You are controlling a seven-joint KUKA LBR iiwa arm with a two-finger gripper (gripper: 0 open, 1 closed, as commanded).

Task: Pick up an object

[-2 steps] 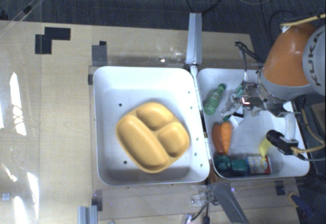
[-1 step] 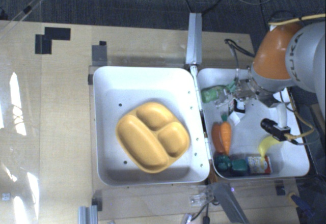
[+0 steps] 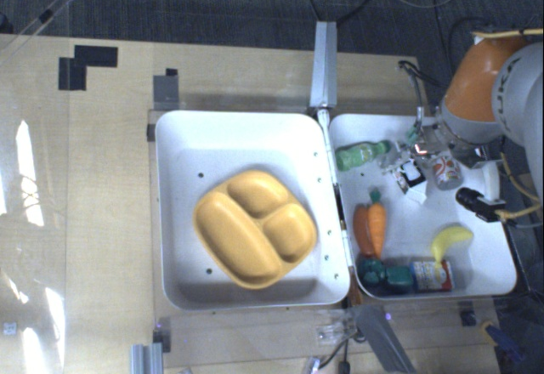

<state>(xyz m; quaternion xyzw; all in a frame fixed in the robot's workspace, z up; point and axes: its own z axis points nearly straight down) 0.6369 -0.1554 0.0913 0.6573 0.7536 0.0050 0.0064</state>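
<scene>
My gripper point(image 3: 410, 167) hangs low over the back of the right bin point(image 3: 501, 279), reaching in from the right. Just left of it lies a green bottle point(image 3: 361, 153) on its side against the back wall. A small silver and red can point(image 3: 444, 170) sits close to the gripper's right side. Nearer the front are an orange carrot point(image 3: 371, 228) with a green top, a yellow banana point(image 3: 450, 240), a dark teal object point(image 3: 382, 274) and a red-labelled bottle point(image 3: 429, 274) lying along the front wall.
The left bin point(image 3: 178, 194) holds a yellow three-compartment plate point(image 3: 255, 226) tilted in its middle. A metal post point(image 3: 325, 66) stands behind the divide between the two bins. Bare floor shows in the right bin between the carrot and the banana.
</scene>
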